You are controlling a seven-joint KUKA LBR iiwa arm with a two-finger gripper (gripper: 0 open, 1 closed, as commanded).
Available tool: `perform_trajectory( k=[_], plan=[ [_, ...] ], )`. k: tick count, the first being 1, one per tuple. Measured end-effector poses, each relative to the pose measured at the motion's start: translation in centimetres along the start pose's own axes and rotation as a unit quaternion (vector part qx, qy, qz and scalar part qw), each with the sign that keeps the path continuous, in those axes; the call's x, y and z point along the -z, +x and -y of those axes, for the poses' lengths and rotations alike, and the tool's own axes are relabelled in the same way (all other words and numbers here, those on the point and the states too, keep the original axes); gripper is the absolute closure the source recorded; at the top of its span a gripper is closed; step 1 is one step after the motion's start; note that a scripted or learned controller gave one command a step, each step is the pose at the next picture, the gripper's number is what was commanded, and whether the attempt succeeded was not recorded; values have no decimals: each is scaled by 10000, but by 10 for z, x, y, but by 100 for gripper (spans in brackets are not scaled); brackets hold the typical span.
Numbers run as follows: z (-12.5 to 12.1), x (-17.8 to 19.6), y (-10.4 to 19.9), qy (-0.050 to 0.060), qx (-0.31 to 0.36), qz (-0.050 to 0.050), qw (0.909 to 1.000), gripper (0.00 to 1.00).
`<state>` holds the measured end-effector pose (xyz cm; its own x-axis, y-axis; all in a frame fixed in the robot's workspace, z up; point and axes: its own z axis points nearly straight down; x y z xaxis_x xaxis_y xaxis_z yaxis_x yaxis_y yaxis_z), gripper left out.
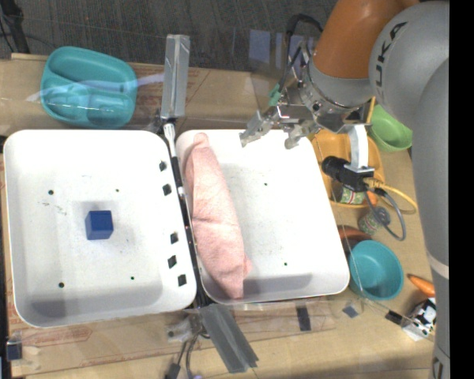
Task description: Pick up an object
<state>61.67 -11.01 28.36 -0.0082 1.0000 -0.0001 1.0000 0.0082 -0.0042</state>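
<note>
Fingers (pixel 256 132) spread apart, gripping nothing, above right bin (pixel 300 212) far edge. Risk: closing short of pink towel (pixel 215 215), or snagging a loose fold.

A soft, matt pink cloth (pixel 215 219) lies in the smooth white plastic right bin (pixel 300 235), while the left bin (pixel 31 212) holds a matt blue cube (pixel 99 223) on the wooden desk (pixel 221 85).
</note>
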Motion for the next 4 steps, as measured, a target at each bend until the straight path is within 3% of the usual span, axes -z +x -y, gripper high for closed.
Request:
perform_trajectory(
  k=[1, 2, 3, 4],
  plan=[
    [-35, -154, -13, -2, 691, 1, 9976, 0],
    [-30, -190, 11, -20, 776, 8, 9970, 0],
    [3, -190, 15, -25, 1059, 4, 9944, 0],
    [2, -180, 15, -33, 1083, 10, 9941, 100]
  ],
)
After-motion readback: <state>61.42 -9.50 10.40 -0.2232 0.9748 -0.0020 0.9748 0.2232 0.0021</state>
